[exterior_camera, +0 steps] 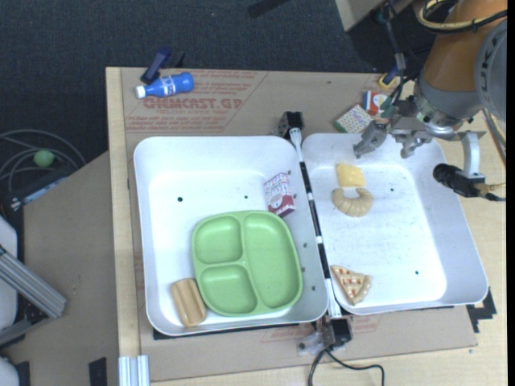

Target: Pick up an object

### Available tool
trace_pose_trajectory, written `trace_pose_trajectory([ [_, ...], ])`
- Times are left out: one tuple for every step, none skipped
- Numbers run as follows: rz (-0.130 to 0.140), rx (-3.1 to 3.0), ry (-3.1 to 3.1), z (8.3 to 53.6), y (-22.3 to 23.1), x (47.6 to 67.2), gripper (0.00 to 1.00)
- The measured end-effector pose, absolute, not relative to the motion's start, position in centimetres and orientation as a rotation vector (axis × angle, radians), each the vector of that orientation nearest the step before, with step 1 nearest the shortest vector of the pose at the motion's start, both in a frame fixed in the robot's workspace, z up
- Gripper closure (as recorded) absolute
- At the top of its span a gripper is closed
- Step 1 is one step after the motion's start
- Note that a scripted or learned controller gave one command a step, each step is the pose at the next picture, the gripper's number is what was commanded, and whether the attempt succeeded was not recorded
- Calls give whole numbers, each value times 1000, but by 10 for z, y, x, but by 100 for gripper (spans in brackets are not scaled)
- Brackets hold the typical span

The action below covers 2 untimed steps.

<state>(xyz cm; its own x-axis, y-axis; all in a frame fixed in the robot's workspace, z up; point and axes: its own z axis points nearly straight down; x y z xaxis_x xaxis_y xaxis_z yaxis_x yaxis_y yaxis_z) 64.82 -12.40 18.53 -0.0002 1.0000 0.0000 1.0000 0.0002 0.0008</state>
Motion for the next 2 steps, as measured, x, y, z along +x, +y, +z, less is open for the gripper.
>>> trace_pose_trajectory([
  [-2,2222,2224,116,-100,641,0],
  [-3,2224,2223,84,-108,631,0],
])
